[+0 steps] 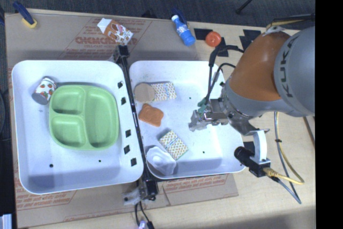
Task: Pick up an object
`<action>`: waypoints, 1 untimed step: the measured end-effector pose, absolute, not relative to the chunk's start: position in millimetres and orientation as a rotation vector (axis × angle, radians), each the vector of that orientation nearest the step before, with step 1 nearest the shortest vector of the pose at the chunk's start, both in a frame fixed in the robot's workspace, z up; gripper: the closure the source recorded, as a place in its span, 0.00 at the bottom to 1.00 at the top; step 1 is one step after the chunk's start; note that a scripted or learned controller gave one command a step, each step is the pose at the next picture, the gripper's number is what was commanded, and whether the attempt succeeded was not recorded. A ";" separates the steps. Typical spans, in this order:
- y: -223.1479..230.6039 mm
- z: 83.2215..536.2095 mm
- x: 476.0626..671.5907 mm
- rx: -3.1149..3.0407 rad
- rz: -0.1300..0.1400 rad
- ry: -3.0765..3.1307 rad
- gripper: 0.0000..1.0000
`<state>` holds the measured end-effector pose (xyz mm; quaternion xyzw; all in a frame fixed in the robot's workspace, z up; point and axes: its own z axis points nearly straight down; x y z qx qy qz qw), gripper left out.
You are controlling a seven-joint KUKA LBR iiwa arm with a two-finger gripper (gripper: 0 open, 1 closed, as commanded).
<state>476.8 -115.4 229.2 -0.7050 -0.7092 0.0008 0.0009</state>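
**Arm over the right bin**

The arm [268, 75] reached over the right bin [185, 69]. A green tray [84, 115] lay in the left bin [21, 115]. The claw [197, 120] hung above bare floor, grip unclear to me, near an orange block [150, 115].

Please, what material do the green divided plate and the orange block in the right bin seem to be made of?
The green divided plate looks like moulded plastic: one even colour, soft sheen, rounded compartment walls. The orange block looks like sponge or foam, matte with soft edges, but the view is too coarse to be sure.
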 end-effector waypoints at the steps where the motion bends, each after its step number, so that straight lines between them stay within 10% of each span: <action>1: -112.0 251.1 512.1 -2.215 0.000 -2.227 1.00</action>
